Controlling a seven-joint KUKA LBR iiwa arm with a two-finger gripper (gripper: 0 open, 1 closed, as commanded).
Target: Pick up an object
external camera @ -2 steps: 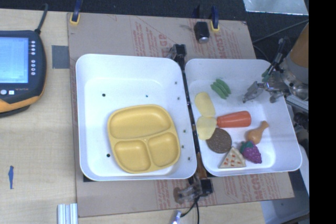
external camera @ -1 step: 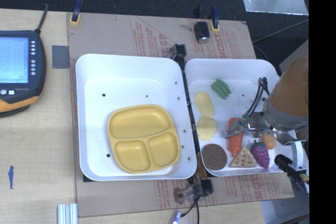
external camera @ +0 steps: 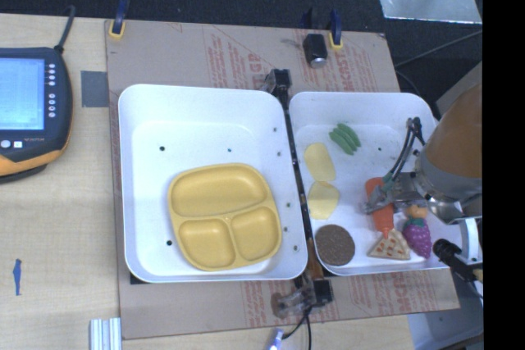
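Two white bins are sitting side by side, and the gripper (external camera: 384, 201) is working low in the right bin (external camera: 369, 106), its dark linkage hanging over an orange, carrot-like piece (external camera: 382, 217). Whether it is clenched or released I cannot tell — the wrist is blocking the tips. Nothing is visibly lifted, so the pick is looking unfinished: the grasp and the raise are both remaining, as far as I can judge.

Just beside the gripper, on the arm's side, a knobbly purple grape cluster (external camera: 419, 236) is lying, with a flat triangular pizza-like wedge (external camera: 390, 246) touching the orange piece. Farther out a round brown biscuit-like disc (external camera: 335, 244), two smooth pale yellow lumps (external camera: 321, 179) and a ribbed green pod (external camera: 345, 138) are resting. Well apart, the left bin (external camera: 139, 119) is holding a glossy yellow divided plate (external camera: 223, 214) — moulded plastic, by its look.
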